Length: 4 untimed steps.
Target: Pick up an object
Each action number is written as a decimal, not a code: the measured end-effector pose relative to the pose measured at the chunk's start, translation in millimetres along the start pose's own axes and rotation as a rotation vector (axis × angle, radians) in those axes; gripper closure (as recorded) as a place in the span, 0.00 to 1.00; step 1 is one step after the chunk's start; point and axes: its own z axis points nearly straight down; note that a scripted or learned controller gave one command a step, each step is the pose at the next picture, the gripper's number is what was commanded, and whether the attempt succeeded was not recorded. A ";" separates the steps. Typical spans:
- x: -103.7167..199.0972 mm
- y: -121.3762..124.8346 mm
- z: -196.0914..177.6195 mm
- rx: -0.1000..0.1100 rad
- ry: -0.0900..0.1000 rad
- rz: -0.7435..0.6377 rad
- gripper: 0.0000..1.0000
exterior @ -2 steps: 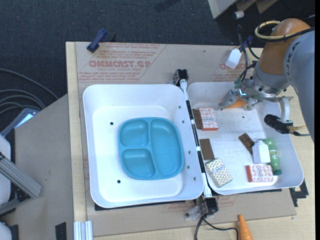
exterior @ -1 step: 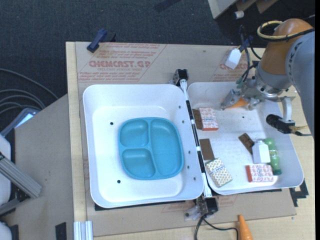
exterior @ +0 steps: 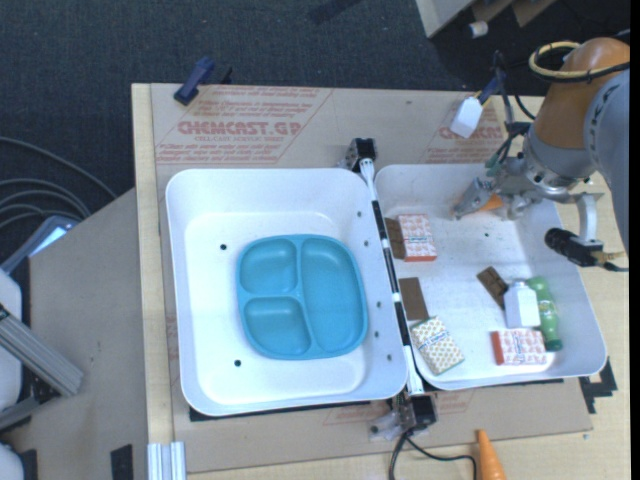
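A grey KUKA arm (exterior: 575,128) with an orange band reaches in from the right, its gripper (exterior: 487,200) low over the back of the right-hand white bin (exterior: 585,298) — whether its fingers are parted or closed cannot be made out from this angle, and nothing can be seen between them. Something orange shows at the fingertips, too small to identify. The objects lie scattered in that bin: a red-and-white printed box (exterior: 415,238) near the left wall, its long axis running front to back; a dark brown bar (exterior: 410,298) just in front of it, aligned the same way; a patterned white packet (exterior: 438,345) at the front left, turned diagonally. Toward the right, a small brown piece (exterior: 492,284) lies slantwise beside a white bottle (exterior: 521,304) and a green bottle (exterior: 546,313), both pointing front to back, with a second red-and-white box (exterior: 520,347) lying crosswise at the front. The left bin (exterior: 195,268) holds a blue divided plate (exterior: 301,295).
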 end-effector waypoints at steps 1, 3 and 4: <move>4.9 0.0 -0.6 0.000 -0.002 0.001 0.00; 30.8 -129.7 0.3 -0.007 0.000 -0.001 0.00; 30.0 -129.1 -10.3 -0.009 -0.002 0.001 1.00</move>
